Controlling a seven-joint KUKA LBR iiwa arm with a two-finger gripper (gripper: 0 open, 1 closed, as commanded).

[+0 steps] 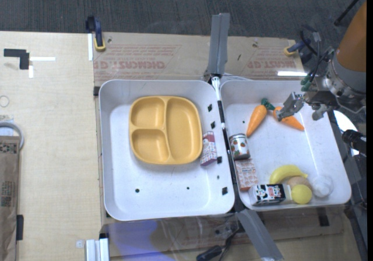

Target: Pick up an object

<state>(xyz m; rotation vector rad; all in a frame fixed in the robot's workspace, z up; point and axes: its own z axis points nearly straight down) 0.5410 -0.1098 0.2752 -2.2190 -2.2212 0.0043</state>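
Two-finger gripper (289,109) seen over right white bin (332,155), fingers spread around small orange plastic carrot (291,121).

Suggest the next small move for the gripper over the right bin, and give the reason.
Probably a short, straight descent. The two-finger gripper sits above the second orange toy carrot near the right white bin's far edge, and no object shows between its fingers. The other orange toy carrot lies apart to the side, so it should not interfere.
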